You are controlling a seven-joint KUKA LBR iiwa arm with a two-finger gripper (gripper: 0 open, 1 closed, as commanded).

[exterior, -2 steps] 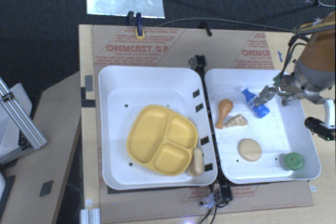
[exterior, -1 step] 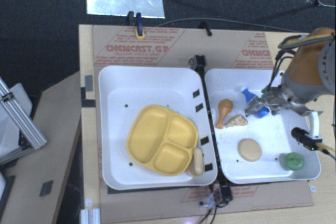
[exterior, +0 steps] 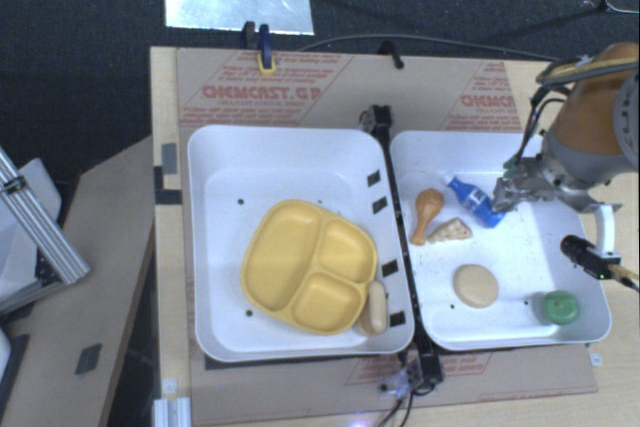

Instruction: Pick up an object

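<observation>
Gripper (exterior: 507, 191) sits low in right bin (exterior: 585, 240), tip at the blue bottle's (exterior: 474, 200) right end; can't tell how its jaws stand or if it's holding. Same bin: drumstick (exterior: 428, 212), wedge (exterior: 450, 232), round bun (exterior: 476, 285), green ball (exterior: 559, 307). Left bin (exterior: 230, 165): yellow tray (exterior: 308, 266) w/ bread roll (exterior: 375, 306) at its corner.
</observation>
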